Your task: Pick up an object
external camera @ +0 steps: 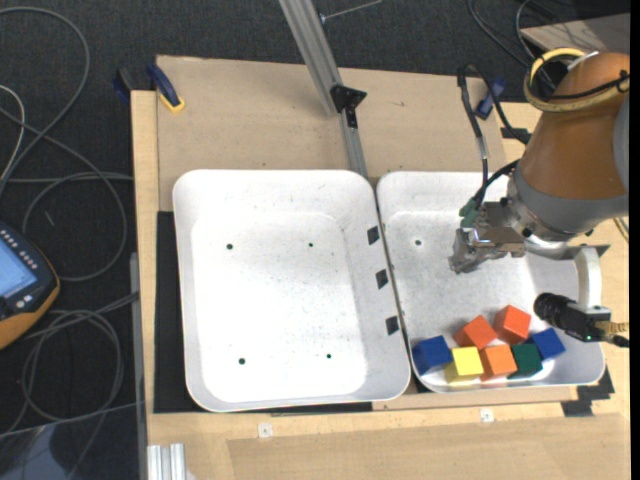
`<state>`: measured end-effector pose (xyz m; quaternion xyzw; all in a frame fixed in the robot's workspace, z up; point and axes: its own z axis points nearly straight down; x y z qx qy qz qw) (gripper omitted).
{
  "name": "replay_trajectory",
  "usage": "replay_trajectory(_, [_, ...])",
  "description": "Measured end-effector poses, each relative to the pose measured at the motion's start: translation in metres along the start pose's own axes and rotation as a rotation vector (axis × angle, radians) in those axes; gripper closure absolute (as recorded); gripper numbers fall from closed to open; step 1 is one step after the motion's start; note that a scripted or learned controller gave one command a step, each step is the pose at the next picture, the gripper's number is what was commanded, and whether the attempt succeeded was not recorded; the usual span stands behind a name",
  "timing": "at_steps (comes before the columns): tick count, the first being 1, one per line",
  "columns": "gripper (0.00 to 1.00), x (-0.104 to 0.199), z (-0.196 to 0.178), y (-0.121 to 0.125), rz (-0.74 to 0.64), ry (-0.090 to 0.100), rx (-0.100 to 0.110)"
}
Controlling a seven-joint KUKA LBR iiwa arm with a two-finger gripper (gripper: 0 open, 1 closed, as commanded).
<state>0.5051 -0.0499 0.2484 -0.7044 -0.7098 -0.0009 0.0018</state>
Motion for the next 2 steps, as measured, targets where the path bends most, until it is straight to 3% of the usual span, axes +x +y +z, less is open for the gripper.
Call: replay_trajectory(2, [1.0, 0.117, -0.002, -0.001, 0.0, -0.001, -0.002])
